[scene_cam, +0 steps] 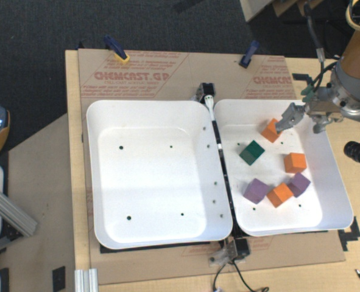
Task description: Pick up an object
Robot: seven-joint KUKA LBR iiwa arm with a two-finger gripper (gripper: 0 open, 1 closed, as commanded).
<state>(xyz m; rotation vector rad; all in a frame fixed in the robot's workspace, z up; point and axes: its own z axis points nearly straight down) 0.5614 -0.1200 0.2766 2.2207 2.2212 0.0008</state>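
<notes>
Blocks crowd the right bin (332, 207): orange block (270, 130) at 12 o'clock near the far wall, green block (251, 152) at 9, another orange (295, 162) at 3, two purple and one orange bunched at 6. Tool (301, 119) hangs at 1 o'clock, one finger touching the top orange block; open or closed, cannot tell. Left bin (100, 181) has free room.

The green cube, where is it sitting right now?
The small green cube lies in the right white bin, toward its left-centre, below and left of the upper orange cube and above the larger purple block.
</notes>
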